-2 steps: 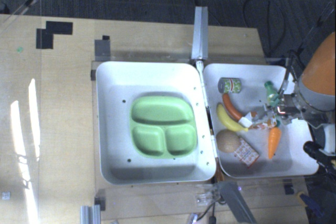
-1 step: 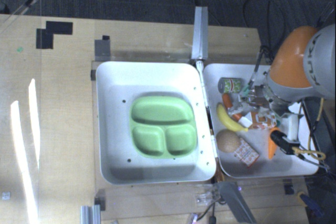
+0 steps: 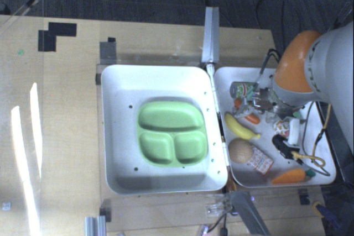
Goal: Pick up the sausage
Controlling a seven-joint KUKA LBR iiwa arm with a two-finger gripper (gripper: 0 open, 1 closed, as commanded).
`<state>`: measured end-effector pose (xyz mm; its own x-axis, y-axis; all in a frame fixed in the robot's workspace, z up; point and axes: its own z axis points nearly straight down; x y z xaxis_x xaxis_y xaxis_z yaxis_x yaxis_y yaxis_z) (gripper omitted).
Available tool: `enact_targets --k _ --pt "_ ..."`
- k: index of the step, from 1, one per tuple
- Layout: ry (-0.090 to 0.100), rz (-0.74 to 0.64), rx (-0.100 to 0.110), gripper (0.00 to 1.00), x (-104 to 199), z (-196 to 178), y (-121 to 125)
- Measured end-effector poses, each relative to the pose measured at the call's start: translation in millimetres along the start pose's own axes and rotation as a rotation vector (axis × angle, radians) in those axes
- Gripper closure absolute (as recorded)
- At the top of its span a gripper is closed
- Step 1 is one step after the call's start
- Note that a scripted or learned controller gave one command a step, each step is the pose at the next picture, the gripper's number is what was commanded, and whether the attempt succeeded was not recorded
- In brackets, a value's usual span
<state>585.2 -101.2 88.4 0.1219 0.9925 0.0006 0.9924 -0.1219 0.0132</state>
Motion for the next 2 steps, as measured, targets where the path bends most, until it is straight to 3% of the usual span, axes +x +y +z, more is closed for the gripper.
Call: enact_targets --k 1,2 --pt "0.004 -0.003 -0.004 1.0 3 -12 2" --pt "0.0 -0.18 0.007 1.0 53 -145 24"
